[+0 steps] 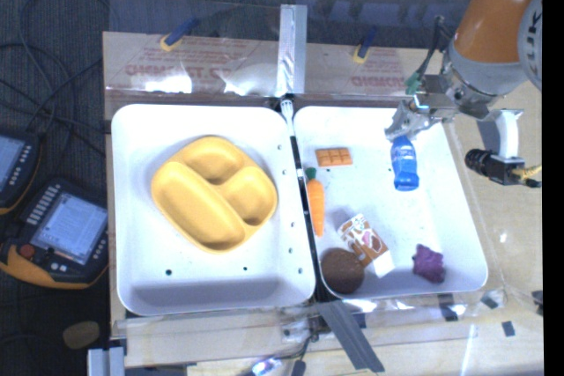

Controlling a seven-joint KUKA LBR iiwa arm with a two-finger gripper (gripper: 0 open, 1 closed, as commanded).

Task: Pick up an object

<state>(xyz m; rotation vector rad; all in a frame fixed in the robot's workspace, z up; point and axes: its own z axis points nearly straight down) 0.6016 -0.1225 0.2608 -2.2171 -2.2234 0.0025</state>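
My gripper (407,126) hangs over the back of the right bin (458,189), under the arm's orange band. A blue bottle (404,165) sits right below it in the view, its top meeting the gripper's tip; whether it is gripped or lying in the bin I cannot tell. Also in the right bin are an orange waffle-like block (334,158), a carrot (315,203) along the left wall, a brown-and-white packet (366,240), a brown ball (342,269) and a purple piece (428,262).
The left bin (141,277) holds a large yellow moulded piece (214,191). A metal divider post (292,48) stands behind the wall between the bins. A black fitting (493,163) juts out past the right bin's edge.
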